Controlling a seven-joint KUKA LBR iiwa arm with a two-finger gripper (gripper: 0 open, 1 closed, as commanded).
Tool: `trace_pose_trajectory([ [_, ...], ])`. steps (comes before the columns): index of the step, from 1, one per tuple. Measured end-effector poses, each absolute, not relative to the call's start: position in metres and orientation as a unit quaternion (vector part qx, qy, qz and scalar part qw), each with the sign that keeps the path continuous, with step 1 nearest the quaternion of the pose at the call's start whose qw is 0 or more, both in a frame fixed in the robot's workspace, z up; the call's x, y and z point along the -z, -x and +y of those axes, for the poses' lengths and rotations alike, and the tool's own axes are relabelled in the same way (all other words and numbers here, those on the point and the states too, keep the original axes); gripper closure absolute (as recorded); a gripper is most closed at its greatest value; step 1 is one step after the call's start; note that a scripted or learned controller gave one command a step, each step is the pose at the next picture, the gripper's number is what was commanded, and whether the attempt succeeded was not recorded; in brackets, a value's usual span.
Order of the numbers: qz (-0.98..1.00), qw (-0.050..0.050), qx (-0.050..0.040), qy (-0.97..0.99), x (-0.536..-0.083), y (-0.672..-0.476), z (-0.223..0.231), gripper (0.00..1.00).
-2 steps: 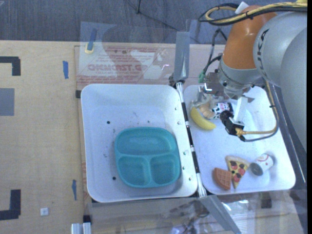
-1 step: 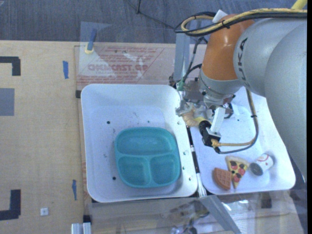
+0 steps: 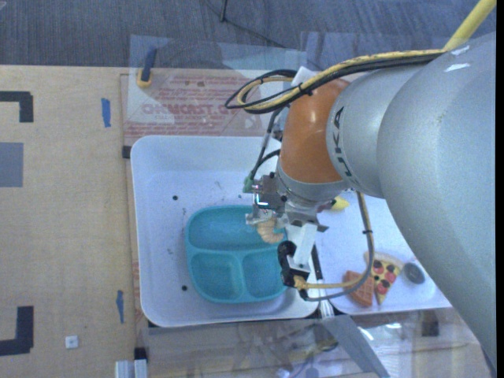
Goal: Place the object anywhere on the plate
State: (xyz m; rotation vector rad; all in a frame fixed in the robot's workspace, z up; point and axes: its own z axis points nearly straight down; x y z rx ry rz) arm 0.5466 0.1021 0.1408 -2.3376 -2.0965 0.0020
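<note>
From my feed, the gripper (image 3: 268,225) hangs over the teal plate (image 3: 228,262)'s right rim, a tan object (image 3: 270,231) at its tip; I cannot tell its grip, the arm (image 3: 409,140) hiding much.

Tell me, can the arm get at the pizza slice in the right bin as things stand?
Probably yes. The pizza slice lies uncovered in the right bin, with the gripper close by over the teal plate. A small grey disc sits beside it.

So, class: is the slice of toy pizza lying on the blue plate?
No: the pizza slice lies in the right-hand bin, while the blue plate sits in the left-hand bin.
</note>
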Motion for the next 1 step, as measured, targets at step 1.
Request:
trace_pose_trajectory([
  [1, -0.667, 0.001, -0.0004, 0.745, -0.1410, -0.5468, 0.1015, 0.00],
])
